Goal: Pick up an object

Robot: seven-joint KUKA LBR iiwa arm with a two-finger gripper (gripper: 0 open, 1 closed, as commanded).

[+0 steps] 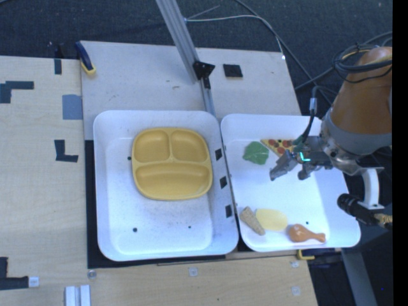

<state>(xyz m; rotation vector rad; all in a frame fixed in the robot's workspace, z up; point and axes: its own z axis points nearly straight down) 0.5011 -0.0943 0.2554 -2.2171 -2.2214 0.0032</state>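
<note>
While the arm covers part of the right bin (331, 234), the end effector (290, 169) hangs spread and holding nothing just beside the green piece (256, 152); pizza slice (278, 146) partly hidden

The KUKA arm (360, 107) reaches in from the right of the camera view, its orange band uppermost and the grey wrist section below it angled toward the left. At its end the two-finger gripper (292, 169) points left and slightly downward, its two dark grey fingers (281, 168) spread apart with nothing between them. A small teal light glows on the gripper body just behind the fingers.
</note>
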